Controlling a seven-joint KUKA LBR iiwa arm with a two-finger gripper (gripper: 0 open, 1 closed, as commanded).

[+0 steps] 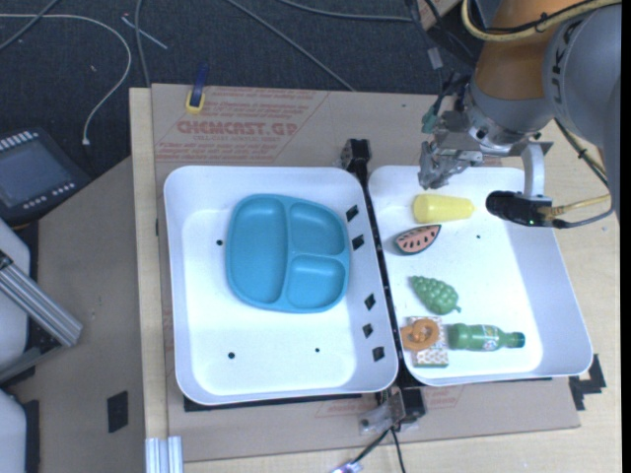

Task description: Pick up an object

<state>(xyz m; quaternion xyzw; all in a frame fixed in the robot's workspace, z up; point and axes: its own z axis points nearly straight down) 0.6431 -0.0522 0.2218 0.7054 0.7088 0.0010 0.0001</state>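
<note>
Tabletop with two white bins; claw hovers just above the yellow toy.
Approach step; finger spread cannot be told; next, descend onto it.

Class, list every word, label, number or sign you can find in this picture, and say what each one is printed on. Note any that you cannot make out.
Red print on the cardboard sheet behind the bins: roughly "GICKCAST.G.P", blurred, so the reading is uncertain.
Smaller red lines beneath it: too small to read.
Faint red print on the cardboard's front edge: too small to read.
Green bottle: label too blurred to read.
Dark screen at the left: nothing legible.
</note>
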